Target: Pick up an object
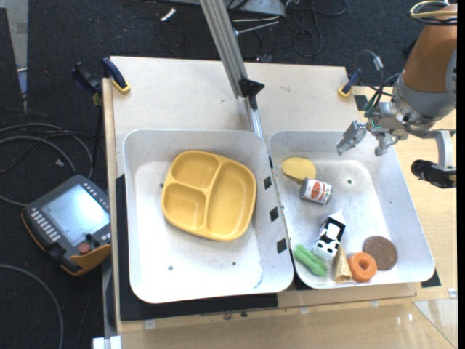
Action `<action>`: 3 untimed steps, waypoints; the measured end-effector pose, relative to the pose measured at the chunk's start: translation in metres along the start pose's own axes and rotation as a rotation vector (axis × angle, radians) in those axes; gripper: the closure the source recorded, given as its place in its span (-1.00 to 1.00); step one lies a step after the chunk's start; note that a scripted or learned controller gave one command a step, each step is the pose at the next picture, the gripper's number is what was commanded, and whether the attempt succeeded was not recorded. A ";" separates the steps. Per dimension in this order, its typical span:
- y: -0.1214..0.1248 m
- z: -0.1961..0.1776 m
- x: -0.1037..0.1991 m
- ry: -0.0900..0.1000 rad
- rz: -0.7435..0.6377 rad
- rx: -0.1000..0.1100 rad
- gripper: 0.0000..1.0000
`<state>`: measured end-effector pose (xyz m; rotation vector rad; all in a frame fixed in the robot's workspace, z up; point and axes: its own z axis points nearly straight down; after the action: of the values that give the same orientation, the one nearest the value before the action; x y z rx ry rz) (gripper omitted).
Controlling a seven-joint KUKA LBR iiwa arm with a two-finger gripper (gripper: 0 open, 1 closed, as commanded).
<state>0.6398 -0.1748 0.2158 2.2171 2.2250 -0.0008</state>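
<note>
The right bin (403, 195) holds several toy foods: a yellow potato-like piece (298, 168), a small red-and-white can (317, 191) lying on its side, a black-and-white milk carton (329, 238), a green bean pod (310, 259), an ice-cream cone (341, 267), an orange doughnut (362, 267) and a brown cookie (380, 252). My gripper (367, 138) hangs over the bin's far right corner, above and to the right of the potato. Its two fingers are spread apart with nothing between them.
The left bin (145, 260) carries a yellow divided plate (209, 194). A slanted metal pole (227, 38) rises from between the bins. A teach pendant (69, 224) lies on the floor at the left. Clamps sit at the bench's far corners.
</note>
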 end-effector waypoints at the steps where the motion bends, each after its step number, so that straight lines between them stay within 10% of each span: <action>1: 0.000 0.000 0.000 0.000 0.000 0.000 -1.00; 3: 0.006 0.113 -0.005 0.001 0.004 0.006 -1.00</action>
<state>0.6460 -0.1796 0.1028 2.2250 2.2243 -0.0062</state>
